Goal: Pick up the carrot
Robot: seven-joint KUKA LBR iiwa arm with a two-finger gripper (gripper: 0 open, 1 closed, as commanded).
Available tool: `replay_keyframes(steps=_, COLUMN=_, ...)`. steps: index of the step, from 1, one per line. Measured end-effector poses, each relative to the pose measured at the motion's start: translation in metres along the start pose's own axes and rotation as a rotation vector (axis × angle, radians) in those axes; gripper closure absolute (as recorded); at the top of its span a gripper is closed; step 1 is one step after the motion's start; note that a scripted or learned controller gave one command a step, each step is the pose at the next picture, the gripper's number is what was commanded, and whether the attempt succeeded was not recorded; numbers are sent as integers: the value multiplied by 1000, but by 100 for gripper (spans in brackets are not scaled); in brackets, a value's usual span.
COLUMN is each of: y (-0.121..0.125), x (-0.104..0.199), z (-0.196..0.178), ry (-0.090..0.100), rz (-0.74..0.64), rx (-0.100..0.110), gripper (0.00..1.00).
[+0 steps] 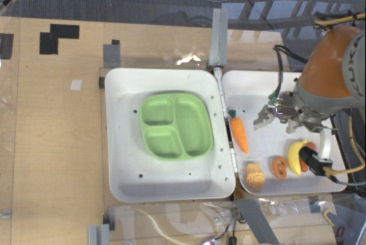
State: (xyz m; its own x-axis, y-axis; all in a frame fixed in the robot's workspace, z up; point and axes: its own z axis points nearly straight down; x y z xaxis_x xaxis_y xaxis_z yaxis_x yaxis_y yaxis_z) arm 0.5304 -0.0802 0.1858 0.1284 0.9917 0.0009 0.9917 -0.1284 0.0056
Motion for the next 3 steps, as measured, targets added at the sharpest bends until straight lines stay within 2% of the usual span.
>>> replay_keyframes(steps=1, y=-51, x=55, z=1, ry=0, rz=-131, rx=4, gripper=0)
replay_keyframes(steps=2, y=-21, x=-9, z=56, ry=0, rz=-143, rx=5, gripper=0)
replay_keyframes(steps=3, y=-32, x=-8, z=95, ry=1, rz=-77, rx=-7, gripper=0)
